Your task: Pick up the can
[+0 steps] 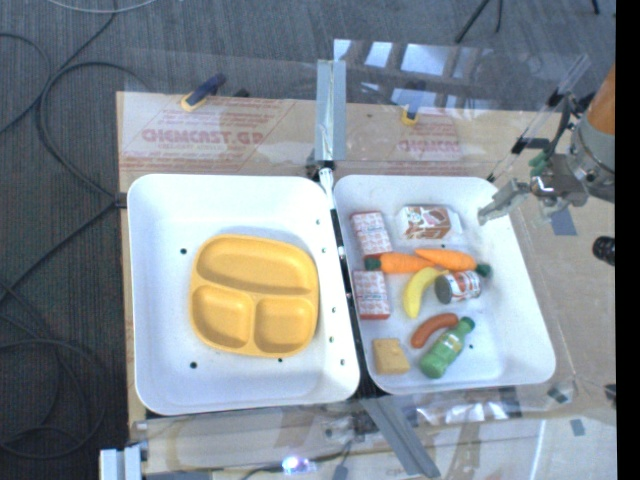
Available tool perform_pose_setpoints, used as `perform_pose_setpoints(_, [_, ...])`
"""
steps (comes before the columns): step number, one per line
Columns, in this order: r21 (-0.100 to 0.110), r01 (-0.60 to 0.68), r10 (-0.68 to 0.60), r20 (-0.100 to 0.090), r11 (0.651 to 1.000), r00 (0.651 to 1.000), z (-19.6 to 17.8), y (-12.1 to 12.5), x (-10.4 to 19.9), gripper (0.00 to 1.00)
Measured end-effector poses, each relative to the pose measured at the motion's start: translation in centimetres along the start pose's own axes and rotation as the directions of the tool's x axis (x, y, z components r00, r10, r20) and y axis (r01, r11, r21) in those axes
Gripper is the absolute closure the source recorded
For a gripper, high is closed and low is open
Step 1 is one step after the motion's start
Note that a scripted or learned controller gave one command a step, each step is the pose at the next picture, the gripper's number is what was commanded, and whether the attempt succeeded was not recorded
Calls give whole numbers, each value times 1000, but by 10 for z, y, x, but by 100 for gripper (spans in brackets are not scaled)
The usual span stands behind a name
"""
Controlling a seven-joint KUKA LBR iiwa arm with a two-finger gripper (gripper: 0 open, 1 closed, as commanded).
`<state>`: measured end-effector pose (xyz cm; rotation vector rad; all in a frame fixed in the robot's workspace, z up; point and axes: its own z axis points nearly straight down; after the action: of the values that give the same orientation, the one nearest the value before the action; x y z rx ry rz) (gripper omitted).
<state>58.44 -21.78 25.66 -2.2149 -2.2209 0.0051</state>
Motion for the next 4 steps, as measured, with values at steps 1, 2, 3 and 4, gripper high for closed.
perform_pose_setpoints(1, [-7, -36, 36, -7, 999, 999, 156, 9, 2, 0])
perform_pose_setpoints(2, [-33, -166, 166, -4, 986, 986, 162, -29, 11, 0])
perform_pose_setpoints(3, [-27, -167, 167, -1, 986, 986, 157, -30, 9, 100])
perform_pose_setpoints(4, [-25, -166, 165, -3, 986, 986, 157, -30, 10, 0])
